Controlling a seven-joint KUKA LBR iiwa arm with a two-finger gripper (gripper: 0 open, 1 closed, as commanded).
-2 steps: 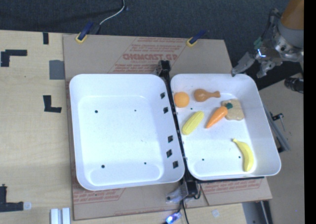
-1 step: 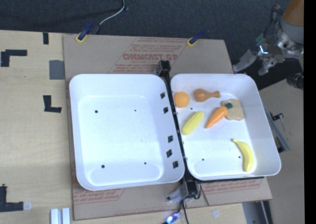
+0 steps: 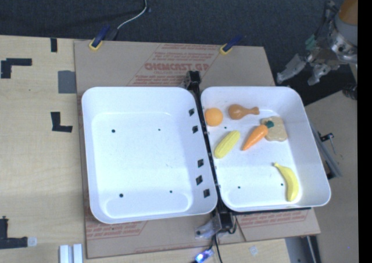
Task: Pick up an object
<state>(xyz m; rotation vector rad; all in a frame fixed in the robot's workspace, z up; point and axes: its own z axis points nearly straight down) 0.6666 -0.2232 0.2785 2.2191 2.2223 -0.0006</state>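
Left bin: far off to the left of my fingers, lower in the view, white, black dots on its floor. It touches the right bin along a middle seam with black clips. Both sit on a cardboard sheet.

All the objects are in the right bin, below and left of my fingers:
- Orange: farthest left of me, at the seam wall.
- Corn: just below the orange, tilted, apart from it.
- Drumstick: near the bin's back wall, thin end pointing right toward my side.
- Carrot: tilted, tip down-left and near the corn, its top end against the beige piece.
- Beige piece: has a teal bit on its left edge. Of all the objects it is closest to being straight under me. Can't tell what it is.
- Banana: alone in the bin's front right corner, furthest down from me.

My gripper: outside the bins, past the right bin's back right corner, over dark floor. The fingers look spread apart with nothing between them. They touch no object.
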